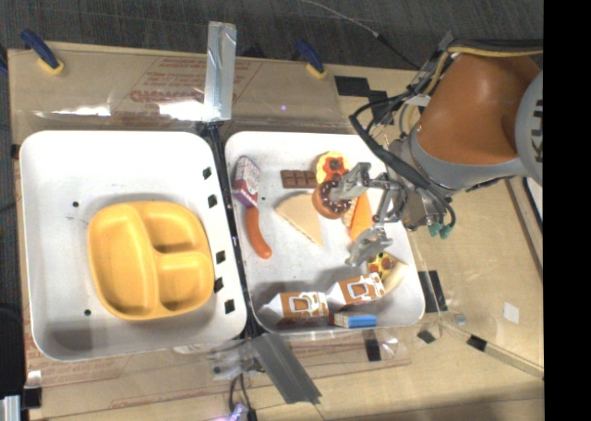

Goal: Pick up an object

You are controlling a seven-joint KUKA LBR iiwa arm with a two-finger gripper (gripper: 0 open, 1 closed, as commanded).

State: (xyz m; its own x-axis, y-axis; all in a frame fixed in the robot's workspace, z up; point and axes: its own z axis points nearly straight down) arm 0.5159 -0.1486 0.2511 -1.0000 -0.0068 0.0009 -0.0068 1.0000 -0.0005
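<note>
My gripper [362, 212] hangs low over the right side of the right bin [277, 147], reaching in from the right. Its two fingers stand open, one fingertip [355, 178] beside a brown donut [327, 200], the other fingertip [369, 246] nearer the front. An orange wedge-shaped piece [359, 213] lies in the gap between them, and I cannot tell whether either finger touches it. A yellow and red toy [328, 167] sits just behind the donut. The wrist hides the bin's right wall.
The right bin also holds a chocolate bar [297, 177], a pale sandwich wedge [300, 220], a sausage [259, 235], a purple item [246, 180], two small cartons [303, 304], and a banana [392, 272]. A yellow compartment tray [150, 256] lies in the left bin [55, 161].
</note>
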